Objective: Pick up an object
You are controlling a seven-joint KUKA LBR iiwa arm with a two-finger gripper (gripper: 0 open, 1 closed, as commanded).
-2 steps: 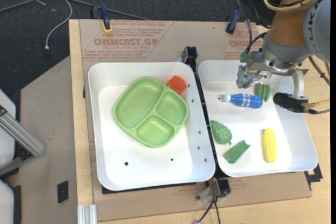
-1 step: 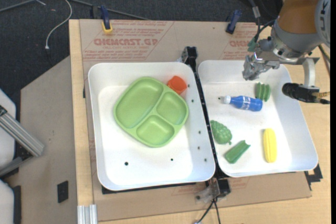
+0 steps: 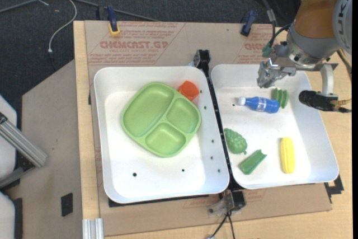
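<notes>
My gripper (image 3: 268, 79) hangs over the back of the right bin (image 3: 313, 176), just above and behind a blue bottle (image 3: 260, 104) with a white cap that lies on its side. A small green piece (image 3: 280, 97) rests at the bottle's right end. Nearer the front lie a green bumpy fruit (image 3: 235, 141), a green pepper-like piece (image 3: 252, 162) and a yellow corn cob (image 3: 287, 154). In the left bin (image 3: 112, 176), a green divided plate (image 3: 161, 118) sits with an orange object (image 3: 189, 89) at its back edge. Nothing shows between my fingers.
The arm (image 3: 316, 14) comes in from the upper right above the right bin's back corner. A black bracket (image 3: 319, 99) sticks in at the right rim. Clamps (image 3: 113, 25) hold the cardboard at the back. Cables lie on the dark floor.
</notes>
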